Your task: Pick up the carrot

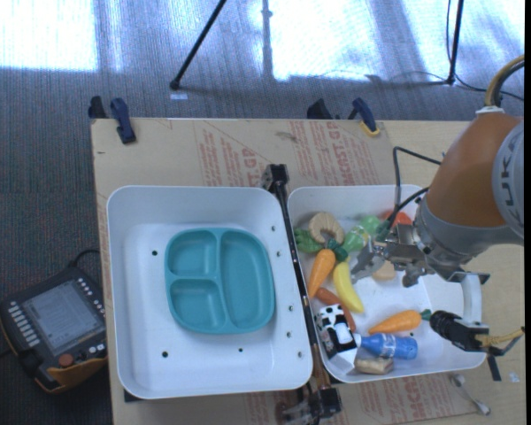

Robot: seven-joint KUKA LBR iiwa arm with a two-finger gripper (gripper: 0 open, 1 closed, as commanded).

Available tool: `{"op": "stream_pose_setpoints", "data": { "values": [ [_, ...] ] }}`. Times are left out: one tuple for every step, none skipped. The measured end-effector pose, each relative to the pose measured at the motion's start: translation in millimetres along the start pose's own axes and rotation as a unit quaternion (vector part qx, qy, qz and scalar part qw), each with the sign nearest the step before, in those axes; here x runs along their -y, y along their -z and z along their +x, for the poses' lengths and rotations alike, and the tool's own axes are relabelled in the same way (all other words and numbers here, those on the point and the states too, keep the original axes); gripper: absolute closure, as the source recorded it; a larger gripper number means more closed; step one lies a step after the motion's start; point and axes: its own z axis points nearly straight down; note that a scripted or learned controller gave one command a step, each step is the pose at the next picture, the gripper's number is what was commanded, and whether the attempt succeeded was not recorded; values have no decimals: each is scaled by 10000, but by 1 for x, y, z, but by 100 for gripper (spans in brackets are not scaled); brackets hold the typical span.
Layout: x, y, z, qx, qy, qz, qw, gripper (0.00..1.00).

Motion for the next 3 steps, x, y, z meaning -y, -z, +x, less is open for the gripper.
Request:
{"op": "stream_pose_setpoints", "data": {
  "values": [
    [2,-101,-34,-8,854,14,9963,0],
    [23,-126,-78,-10,2379,0,9713,0],
    [23,-118,-78,-27,2358,19,9718,100]
  ]
}}
